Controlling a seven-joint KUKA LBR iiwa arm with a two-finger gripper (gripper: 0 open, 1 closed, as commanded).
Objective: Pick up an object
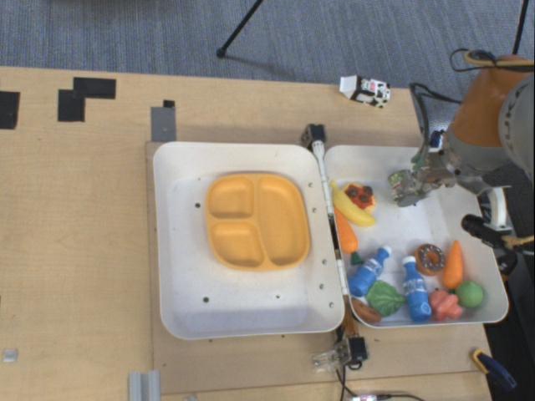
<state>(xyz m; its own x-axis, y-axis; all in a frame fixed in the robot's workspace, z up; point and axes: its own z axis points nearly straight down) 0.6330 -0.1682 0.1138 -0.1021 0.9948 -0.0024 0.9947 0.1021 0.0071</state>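
The approach is in hand: the metal two-finger claw (407,187) hangs over the right white plastic bin (499,307) — its state cannot be told. Just left lies the curved yellow plastic banana (352,210); next, descend squarely onto it.

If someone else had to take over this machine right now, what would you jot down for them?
Gripper: low over the upper part of the right bin; nothing seen held, finger state unclear.
Things: banana, carrot, doughnut, two blue bottles, green leaf and green ball all lie in the right bin. The yellow divided plate sits in the left bin.
Done: nothing lifted yet.
Left: grasp one object and raise it.
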